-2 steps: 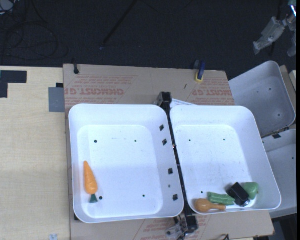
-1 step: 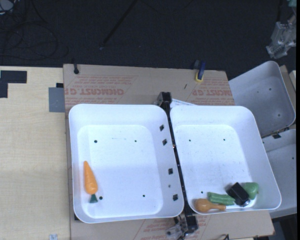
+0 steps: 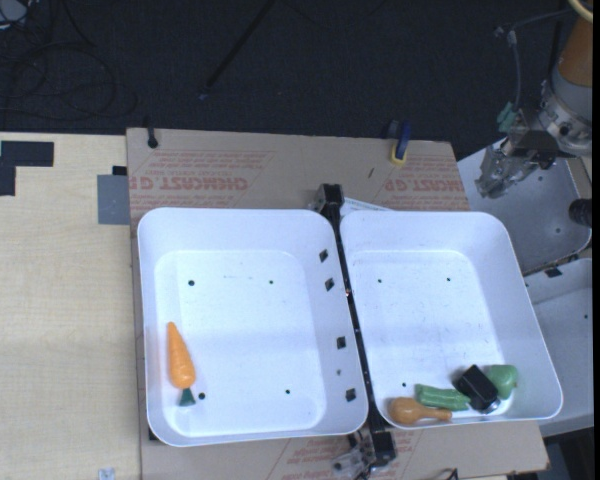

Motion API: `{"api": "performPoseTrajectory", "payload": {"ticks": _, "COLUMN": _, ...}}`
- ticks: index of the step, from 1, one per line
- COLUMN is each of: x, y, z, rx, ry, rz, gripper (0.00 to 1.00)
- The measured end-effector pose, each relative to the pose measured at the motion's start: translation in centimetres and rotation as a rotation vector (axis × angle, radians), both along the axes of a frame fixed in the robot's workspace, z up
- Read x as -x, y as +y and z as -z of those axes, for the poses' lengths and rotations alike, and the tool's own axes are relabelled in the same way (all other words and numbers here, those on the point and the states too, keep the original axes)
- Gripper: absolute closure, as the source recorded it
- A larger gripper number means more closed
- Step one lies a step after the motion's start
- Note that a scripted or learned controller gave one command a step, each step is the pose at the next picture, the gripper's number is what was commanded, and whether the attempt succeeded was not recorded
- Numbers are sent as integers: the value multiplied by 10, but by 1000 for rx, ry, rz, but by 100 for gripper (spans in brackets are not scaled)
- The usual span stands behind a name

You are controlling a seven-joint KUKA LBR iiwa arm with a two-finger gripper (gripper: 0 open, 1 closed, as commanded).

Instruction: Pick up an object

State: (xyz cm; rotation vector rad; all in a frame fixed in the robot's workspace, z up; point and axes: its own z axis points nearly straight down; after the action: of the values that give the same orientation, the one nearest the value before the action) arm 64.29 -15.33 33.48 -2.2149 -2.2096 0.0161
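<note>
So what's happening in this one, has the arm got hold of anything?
Nothing is in hand. The gripper sits up at the right, off past the right bin's far corner and away from every object. A toy carrot lies alone at the near left of the left bin. In the right bin's near corner, a black block, two green pieces and an orange pear-shaped piece are bunched together.

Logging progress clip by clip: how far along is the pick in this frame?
Done: nothing visible yet. The gripper sits at the view's upper right, outside both bins, with no object between its fingers. The toy carrot lies in the left bin; a black block, green pieces and an orange piece lie in the right bin's near corner. Left: reach, grasp and lift.
</note>
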Motion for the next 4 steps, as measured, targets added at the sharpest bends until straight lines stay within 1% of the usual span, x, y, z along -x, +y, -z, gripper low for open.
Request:
{"api": "performPoseTrajectory", "payload": {"ticks": 1, "x": 0, "y": -63, "z": 59, "rx": 3, "ry": -10, "rz": 1, "gripper": 100}}
{"api": "performPoseTrajectory", "payload": {"ticks": 2, "x": -1, "y": -59, "z": 79, "rx": 1, "ry": -12, "rz": -3, "gripper": 100}}
{"api": "performPoseTrajectory", "payload": {"ticks": 3, "x": -1, "y": -58, "z": 108, "rx": 1, "ry": -12, "rz": -5, "gripper": 100}}
{"api": "performPoseTrajectory", "payload": {"ticks": 4, "x": -2, "y": -57, "z": 112, "rx": 2, "ry": -13, "rz": -5, "gripper": 100}}
